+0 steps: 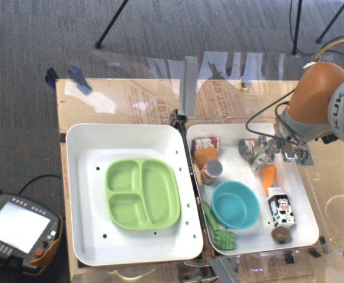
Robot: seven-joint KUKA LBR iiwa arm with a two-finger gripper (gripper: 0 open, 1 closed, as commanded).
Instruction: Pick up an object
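My gripper (261, 154) hangs low over the back of the right bin (310, 217), its orange-banded wrist (313, 96) reaching in from the right. Just below it lies an orange carrot-shaped piece (268, 176). A shiny crumpled silver object (248, 148) sits right at the gripper's left side. Further forward are a teal bowl (235, 204), a small black-and-white carton (281, 209) and a brown round piece (281, 234). Along the bin's left side are a small can (211, 171), an orange lump (205, 156), a red-labelled packet (206, 142) and a green toy (219, 233).
The left bin (83, 158) holds a light green divided plate (142, 193). A grey post (188, 90) rises behind the wall between the bins. A handheld control pendant (19, 229) lies on the floor at the lower left.
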